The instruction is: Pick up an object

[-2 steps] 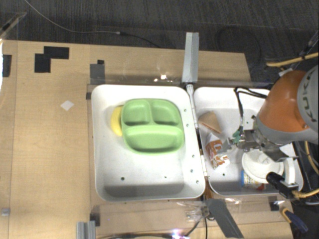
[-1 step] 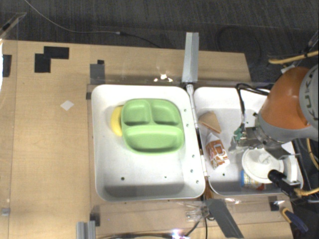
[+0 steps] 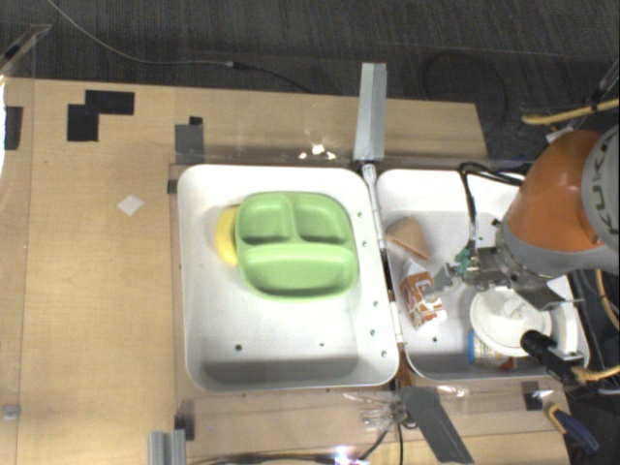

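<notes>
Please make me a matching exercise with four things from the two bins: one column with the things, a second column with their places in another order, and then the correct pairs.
Things:
1. green divided tray
2. yellow object
3. tan wedge-shaped object
4. white round container

Places:
A. right bin, upper left part
B. middle of the left bin
C. right bin, lower right, under the arm
D. partly hidden under the tray's left edge

Pairs: 1-B, 2-D, 3-A, 4-C

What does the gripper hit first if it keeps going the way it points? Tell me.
Probably the packet: the gripper points left and downward at it, close by. Depth is unclear, so it could meet the bin floor first.
</notes>
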Available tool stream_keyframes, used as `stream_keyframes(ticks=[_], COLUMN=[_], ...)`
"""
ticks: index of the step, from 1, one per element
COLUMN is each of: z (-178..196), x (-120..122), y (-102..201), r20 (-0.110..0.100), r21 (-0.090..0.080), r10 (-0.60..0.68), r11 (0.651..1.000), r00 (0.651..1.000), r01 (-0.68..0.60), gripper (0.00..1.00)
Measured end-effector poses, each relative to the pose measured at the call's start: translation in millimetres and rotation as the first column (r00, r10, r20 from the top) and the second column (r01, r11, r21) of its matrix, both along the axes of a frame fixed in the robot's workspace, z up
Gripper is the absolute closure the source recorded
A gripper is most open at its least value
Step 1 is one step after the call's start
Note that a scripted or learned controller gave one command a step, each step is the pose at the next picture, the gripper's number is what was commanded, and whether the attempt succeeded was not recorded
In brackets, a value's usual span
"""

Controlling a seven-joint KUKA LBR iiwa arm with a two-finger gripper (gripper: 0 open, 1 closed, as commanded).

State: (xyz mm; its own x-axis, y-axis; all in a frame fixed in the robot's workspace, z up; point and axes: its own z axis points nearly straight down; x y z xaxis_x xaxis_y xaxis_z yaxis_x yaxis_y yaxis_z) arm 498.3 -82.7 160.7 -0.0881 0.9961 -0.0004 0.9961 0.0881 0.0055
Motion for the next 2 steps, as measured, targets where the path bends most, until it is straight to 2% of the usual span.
stream_keyframes(ticks=[1, 2], z=[24, -45], x=[7, 65], y=[14, -5], r20=[-0.003, 0.013], r21=[0.000, 0.000], r10=[-0.142, 0.040], r11=[0.990, 0.999], r00=[0.990, 0.999], r01=[0.142, -0.040], gripper=[0.00, 0.00])
